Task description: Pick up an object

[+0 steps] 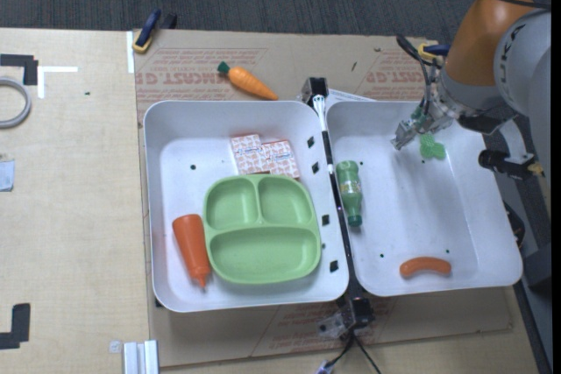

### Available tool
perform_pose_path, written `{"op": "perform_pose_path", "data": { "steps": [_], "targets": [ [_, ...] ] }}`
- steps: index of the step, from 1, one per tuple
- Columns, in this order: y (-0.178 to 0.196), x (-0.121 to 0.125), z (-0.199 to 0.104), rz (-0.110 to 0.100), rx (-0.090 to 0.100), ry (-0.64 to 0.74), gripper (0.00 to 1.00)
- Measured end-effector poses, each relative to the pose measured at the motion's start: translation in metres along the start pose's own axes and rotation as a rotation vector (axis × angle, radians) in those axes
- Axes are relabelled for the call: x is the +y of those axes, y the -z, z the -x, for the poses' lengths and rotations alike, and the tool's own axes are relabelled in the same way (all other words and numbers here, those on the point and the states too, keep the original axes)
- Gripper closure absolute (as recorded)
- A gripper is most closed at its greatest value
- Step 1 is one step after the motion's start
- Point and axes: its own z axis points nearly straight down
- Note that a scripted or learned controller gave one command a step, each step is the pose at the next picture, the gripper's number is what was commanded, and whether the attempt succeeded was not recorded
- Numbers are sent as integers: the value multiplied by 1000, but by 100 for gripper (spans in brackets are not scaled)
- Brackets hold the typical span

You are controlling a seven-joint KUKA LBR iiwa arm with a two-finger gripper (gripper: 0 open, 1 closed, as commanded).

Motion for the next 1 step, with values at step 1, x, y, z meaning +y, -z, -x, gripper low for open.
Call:
{"op": "perform_pose_path", "data": {
  "steps": [1],
  "targets": [
    [102,-10,-50,-5,3,-418,100]
  ]
}}
